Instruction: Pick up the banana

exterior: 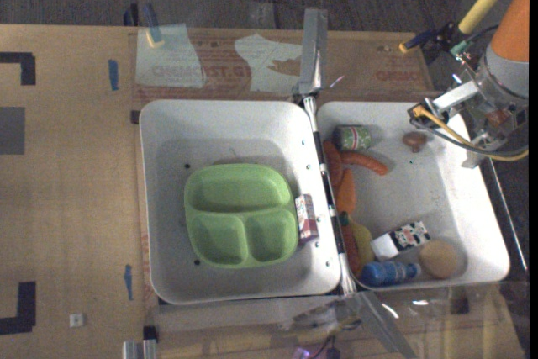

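Tool (pixel 471 130): at the upper right corner of the right bin, above its rim; whether its fingers are apart or together cannot be told from this slant.
Arm (pixel 514 29): grey, with an orange band, reaching in from the right; cables loop beside the wrist.
Banana (pixel 362 243): yellow, lying in the right bin (pixel 471 206) close against its left wall, low in the bin, well apart from the tool.
Neighbours of the banana: an orange carrot-like piece (pixel 345 191) just above it, a small black-and-white carton (pixel 402 238) to its right, a blue bottle (pixel 388 273) just below it.
Other things in the right bin: a green can (pixel 352 137) near the top left, a red-orange sausage shape (pixel 363 162) beneath the can, a small brown lump (pixel 414 140) near the tool, a tan round thing (pixel 442 259) at the lower right.
Left bin (pixel 168 139): holds a green divided plate (pixel 242 214), with a small dark packet (pixel 305 218) at the plate's right edge.
Worktop (pixel 67 181): pale wood, with black and blue tape marks.
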`<state>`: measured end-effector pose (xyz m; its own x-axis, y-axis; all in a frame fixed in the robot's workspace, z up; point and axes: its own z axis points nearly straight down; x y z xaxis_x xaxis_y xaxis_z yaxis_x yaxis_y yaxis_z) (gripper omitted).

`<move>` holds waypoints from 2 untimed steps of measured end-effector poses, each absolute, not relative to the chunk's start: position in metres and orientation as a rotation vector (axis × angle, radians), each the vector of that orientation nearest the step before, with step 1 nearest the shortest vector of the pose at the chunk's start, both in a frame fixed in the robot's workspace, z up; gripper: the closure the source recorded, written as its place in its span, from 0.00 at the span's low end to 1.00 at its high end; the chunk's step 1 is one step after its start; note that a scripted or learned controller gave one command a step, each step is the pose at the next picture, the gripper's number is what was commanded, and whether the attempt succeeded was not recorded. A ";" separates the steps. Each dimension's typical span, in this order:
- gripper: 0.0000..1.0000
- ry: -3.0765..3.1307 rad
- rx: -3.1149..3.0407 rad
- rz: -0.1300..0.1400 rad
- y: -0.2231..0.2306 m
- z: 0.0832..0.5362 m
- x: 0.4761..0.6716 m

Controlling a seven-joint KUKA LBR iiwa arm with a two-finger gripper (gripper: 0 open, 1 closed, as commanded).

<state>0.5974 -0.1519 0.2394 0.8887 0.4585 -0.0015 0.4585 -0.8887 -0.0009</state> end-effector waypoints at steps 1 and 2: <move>0.00 -0.458 -3.105 0.006 -0.224 0.270 0.532; 0.00 -0.460 -3.105 0.006 -0.223 0.270 0.532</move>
<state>0.5320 -0.2233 0.2699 0.9571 0.2899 -0.0032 0.2899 -0.9571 -0.0035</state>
